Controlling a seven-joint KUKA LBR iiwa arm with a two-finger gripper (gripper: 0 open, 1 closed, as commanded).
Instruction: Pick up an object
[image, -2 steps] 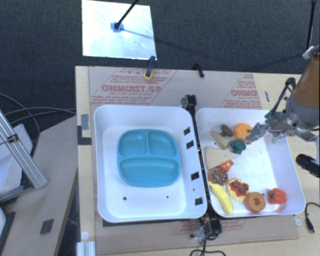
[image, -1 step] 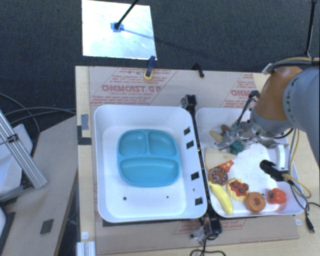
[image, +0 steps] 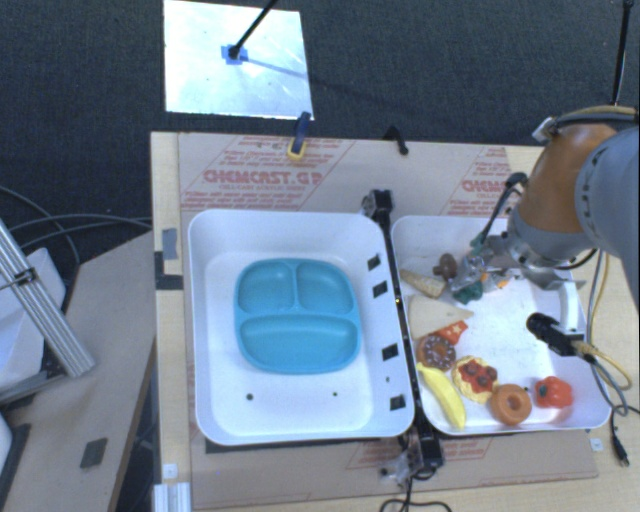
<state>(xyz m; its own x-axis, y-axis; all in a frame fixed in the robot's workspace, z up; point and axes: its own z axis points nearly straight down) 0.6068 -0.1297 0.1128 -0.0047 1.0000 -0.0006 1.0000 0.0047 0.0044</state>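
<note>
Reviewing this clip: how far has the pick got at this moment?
Nothing looks lifted. The gripper is low in the right bin, near a small brown piece. The banana, doughnut and other toy food lie in that bin. The blue tray sits in the left bin. Grasp and lift remain.

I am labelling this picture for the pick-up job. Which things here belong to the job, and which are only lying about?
Belonging to the job:
- gripper, low over the right bin
- toy food in that bin: banana, doughnut, pizza slice, red pepper

Only lying about:
- blue divided plate in the left bin
- yellow clamp on the board's far edge
</note>
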